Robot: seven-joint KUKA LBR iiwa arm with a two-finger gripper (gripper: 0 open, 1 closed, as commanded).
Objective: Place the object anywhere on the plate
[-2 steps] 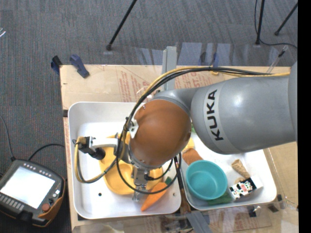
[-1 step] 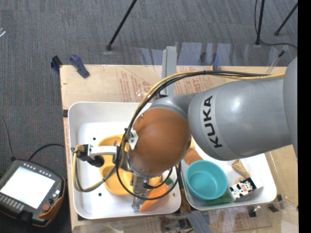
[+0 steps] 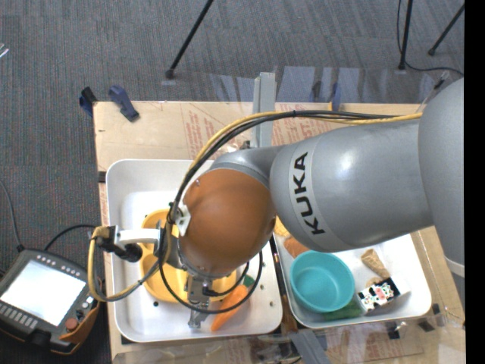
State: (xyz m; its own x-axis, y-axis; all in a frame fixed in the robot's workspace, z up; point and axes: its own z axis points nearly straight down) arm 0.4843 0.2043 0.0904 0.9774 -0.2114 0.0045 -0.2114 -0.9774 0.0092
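Note:
A yellow plate point(image 3: 154, 221) lies in the left white bin point(image 3: 121, 196), mostly covered by my arm's orange wrist band point(image 3: 227, 218). My gripper point(image 3: 198, 315) points down at the bin's front, just past the plate's near rim. An orange carrot-like object point(image 3: 231, 308) lies slantwise right beside the gripper, by the plate's front right edge. Whether the gripper touches the carrot is hidden by the wrist.
The right bin point(image 3: 420, 279) holds a teal bowl point(image 3: 322, 280), a brown piece point(image 3: 373, 262), a black-and-white toy point(image 3: 379, 294) and something green point(image 3: 342, 312). Black and yellow cables point(image 3: 114, 241) loop over the left bin. A teach pendant point(image 3: 42, 294) sits at the far left.

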